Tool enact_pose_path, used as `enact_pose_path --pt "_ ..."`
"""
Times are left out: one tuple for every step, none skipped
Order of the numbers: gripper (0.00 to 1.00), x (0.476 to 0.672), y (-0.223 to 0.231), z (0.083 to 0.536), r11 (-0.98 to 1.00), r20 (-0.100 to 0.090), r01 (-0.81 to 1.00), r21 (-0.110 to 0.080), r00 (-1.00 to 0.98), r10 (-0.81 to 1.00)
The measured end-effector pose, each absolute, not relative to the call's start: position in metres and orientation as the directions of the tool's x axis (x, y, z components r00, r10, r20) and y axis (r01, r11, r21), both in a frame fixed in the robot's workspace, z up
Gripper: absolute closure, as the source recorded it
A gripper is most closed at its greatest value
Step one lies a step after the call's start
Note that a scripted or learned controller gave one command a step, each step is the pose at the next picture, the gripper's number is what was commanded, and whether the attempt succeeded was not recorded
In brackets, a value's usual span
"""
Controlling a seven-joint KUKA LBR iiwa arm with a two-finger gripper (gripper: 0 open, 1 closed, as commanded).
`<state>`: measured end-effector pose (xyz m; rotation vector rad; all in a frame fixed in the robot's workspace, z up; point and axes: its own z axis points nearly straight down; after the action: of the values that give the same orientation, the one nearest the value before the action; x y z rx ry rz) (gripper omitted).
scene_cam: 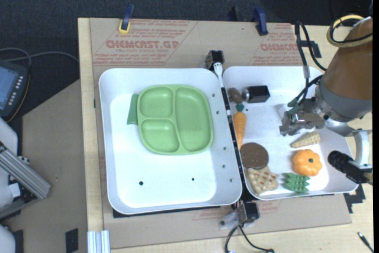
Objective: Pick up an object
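My gripper (294,122) hangs low over the right bin (278,77), in its right half. Just below it lies a pale corn piece (305,140), and an orange pumpkin (307,162) sits a little nearer the front. Along the bin's left side lie an orange carrot (239,126), a brown round cookie (253,155) and a waffle (262,179). A green leafy piece (295,182) rests at the front. A black block (257,92) and a small brown piece (235,95) lie at the back left. I see nothing held in the gripper.
The left bin (118,145) holds a green divided plate (174,118) toward its back. The arm's grey and orange body (349,77) covers the right bin's right edge. Bare floor shows in the middle of the right bin (269,121).
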<state>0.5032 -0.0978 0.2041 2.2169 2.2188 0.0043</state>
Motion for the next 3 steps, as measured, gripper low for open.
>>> enact_pose_path --pt "1.00 0.504 -0.098 0.226 0.001 -0.001 1.000 0.005 -0.001 1.000" --pt "1.00 0.519 -0.049 0.219 0.005 0.000 1.000 0.002 -0.005 1.000" --pt "1.00 0.523 -0.003 0.214 0.005 0.001 1.000 0.000 -0.005 1.000"
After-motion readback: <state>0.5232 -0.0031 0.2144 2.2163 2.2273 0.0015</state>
